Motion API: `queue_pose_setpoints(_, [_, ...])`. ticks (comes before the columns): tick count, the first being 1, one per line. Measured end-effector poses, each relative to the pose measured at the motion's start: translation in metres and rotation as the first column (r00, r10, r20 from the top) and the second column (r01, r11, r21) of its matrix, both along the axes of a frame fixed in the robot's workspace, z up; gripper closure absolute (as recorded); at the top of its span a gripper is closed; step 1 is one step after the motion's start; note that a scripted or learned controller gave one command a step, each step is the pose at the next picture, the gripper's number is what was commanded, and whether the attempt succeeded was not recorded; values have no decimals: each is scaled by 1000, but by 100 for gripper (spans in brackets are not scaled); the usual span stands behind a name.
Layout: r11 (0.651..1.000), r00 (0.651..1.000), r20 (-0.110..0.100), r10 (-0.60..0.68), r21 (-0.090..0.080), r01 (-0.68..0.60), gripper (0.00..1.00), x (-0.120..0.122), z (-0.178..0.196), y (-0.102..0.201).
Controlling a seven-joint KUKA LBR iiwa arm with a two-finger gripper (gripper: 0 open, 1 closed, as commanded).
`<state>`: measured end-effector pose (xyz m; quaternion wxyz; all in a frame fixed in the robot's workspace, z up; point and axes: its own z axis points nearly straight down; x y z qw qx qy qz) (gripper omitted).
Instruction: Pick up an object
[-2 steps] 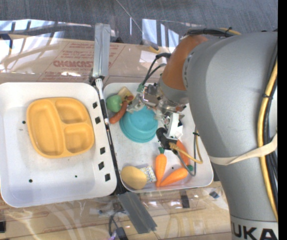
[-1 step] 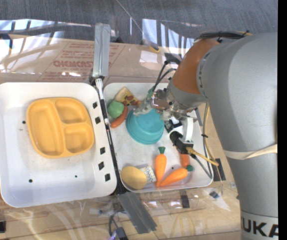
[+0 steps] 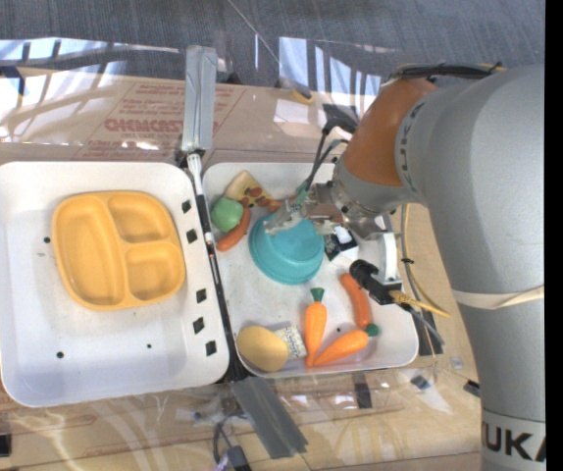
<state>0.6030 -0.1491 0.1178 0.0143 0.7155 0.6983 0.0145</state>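
Note:
My gripper [image 3: 287, 222] hangs low over the right bin [image 3: 262, 302], at the upper rim of a teal bowl [image 3: 289, 255] that lies in the bin's middle. The wrist and orange band hide the bin's upper right part. Left of the bowl lie a green round fruit [image 3: 228, 213] and a small orange carrot [image 3: 235, 232], with a tan wedge-shaped piece [image 3: 243, 185] above them. Three carrots rest at the bin's lower right: one upright [image 3: 315, 328], one slanted [image 3: 341, 347], one nearer the wall [image 3: 357, 300]. A yellow potato-like lump [image 3: 261, 348] sits in the lower left corner.
The left bin [image 3: 26, 341] holds a yellow divided plate [image 3: 120, 246]. A grey rail [image 3: 199, 96] runs up from the divider between the bins. Cardboard [image 3: 95, 116] lies behind the bins. Cables [image 3: 411, 297] trail along the right bin's right wall.

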Motion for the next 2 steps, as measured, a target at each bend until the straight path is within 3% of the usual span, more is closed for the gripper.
queue_pose_setpoints(1, [998,998,-1,59,-14,-59,0,25,-4,53])
queue_pose_setpoints(2, [1000,999,-29,16,-9,-17,0,59,-5,19])
